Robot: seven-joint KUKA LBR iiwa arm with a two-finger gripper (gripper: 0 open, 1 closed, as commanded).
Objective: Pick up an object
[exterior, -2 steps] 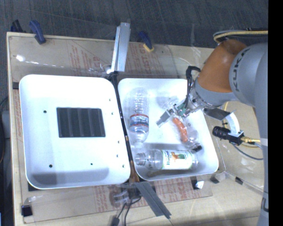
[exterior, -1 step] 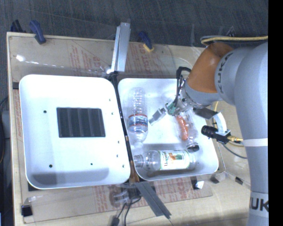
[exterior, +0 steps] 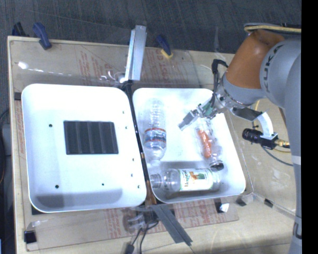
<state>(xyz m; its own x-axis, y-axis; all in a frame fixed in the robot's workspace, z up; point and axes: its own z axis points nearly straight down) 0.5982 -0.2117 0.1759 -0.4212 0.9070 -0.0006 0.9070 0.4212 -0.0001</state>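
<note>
Clear juice bottle (exterior: 188,179) lies on its side against the bin's (exterior: 172,97) near wall, well below the gripper (exterior: 193,116); the water bottle (exterior: 155,131) lies just left. The orange-filled bottle (exterior: 206,142), smallest, lies just beneath. I cannot tell the gripper's opening; nothing visible in it. Round bottles may roll from a closing pinch.

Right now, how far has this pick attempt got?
Nothing looks picked yet. The clear water bottle, the green-labelled bottle and the orange-filled bottle all lie in the right bin. In hand: the end effector hangs over that bin, beside the orange-filled bottle's top end. Left: grasping and lifting an object.
</note>
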